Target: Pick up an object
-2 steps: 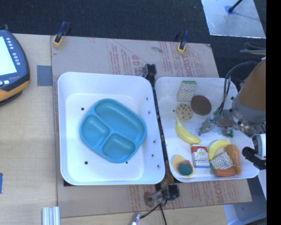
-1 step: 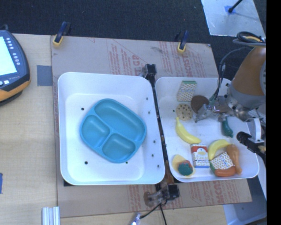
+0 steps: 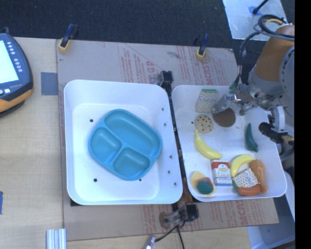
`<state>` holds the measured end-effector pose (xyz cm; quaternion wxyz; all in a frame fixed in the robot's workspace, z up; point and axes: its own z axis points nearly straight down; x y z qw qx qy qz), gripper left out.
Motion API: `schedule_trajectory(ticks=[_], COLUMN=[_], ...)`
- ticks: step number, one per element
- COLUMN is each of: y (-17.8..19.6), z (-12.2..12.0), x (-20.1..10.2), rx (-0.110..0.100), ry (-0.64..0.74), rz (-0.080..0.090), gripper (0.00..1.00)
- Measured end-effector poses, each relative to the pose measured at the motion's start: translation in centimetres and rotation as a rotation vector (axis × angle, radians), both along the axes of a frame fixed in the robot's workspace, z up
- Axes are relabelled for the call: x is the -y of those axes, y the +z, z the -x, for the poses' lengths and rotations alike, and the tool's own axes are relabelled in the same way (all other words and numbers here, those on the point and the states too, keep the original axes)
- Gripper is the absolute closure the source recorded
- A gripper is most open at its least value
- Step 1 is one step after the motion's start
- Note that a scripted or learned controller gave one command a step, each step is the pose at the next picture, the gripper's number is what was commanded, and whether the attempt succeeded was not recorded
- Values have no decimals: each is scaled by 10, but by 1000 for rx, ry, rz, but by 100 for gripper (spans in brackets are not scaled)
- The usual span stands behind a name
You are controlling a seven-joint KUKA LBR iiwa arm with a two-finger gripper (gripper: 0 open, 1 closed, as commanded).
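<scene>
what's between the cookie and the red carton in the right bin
The banana lies between the cookie and the red carton, seen in the camera view.

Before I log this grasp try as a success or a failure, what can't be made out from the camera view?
- End effector: whether its fingers grip the brown disc; the wrist hides the contact.
- Small carton: label print, too small.
- Orange item in the right bin: partly covered by a patterned packet.
- Arm: upper part cut off by the right edge.
</scene>
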<state>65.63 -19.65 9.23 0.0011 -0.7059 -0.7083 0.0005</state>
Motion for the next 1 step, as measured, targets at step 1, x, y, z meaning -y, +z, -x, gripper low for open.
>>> schedule_trajectory(ticks=[1], y=[0], z=[0], x=[15], rx=[2], ry=[-1], rz=[1], gripper=[0])
